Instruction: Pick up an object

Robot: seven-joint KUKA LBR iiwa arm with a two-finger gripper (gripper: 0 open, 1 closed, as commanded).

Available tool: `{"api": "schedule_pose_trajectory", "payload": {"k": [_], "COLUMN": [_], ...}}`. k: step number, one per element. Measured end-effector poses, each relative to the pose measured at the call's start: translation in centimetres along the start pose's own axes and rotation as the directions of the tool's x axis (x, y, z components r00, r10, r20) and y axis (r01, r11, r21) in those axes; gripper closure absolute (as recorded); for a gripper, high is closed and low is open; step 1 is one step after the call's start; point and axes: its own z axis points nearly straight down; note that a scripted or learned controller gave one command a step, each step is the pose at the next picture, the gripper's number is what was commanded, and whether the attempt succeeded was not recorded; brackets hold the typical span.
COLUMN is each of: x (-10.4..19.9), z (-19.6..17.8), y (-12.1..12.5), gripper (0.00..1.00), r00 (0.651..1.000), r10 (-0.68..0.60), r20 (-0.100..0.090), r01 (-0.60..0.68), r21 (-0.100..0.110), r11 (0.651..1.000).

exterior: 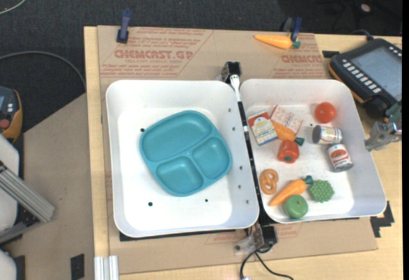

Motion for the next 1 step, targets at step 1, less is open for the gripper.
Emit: {"api": "schedule_pose_trajectory", "payload": {"k": [1], "x": [6.67], "z": [8.12], "y": [8.14], "gripper": [1.00], "r00": [1.000], "r10": [-0.022], "r20": [-0.005], "r01": [0.022], "r21": [-0.006], "r11": [1.000]}}
